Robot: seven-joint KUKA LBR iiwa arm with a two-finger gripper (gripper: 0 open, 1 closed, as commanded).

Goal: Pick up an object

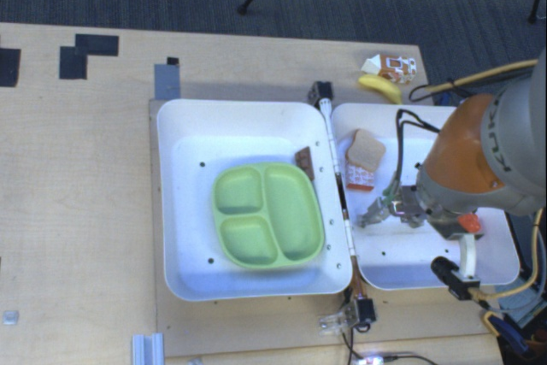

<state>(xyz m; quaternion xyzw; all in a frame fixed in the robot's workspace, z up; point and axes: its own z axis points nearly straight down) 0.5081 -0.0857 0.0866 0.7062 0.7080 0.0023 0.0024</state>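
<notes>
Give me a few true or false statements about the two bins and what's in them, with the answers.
1. A green tray lies in the left bin. True.
2. The tray has five compartments. False: it has three.
3. The arm's end effector is over the right bin. True.
4. A tan sponge lies in the left bin. False: it is in the right bin.
5. A banana lies on the bench outside the bins. True.
6. The banana is inside the tray. False: it lies beyond the right bin's far edge.

A robotics lab. A grey-and-orange arm [479, 158] works over two white bins [184, 269] on a wooden surface [77, 209]. Cables [444, 85] trail nearby.
</notes>
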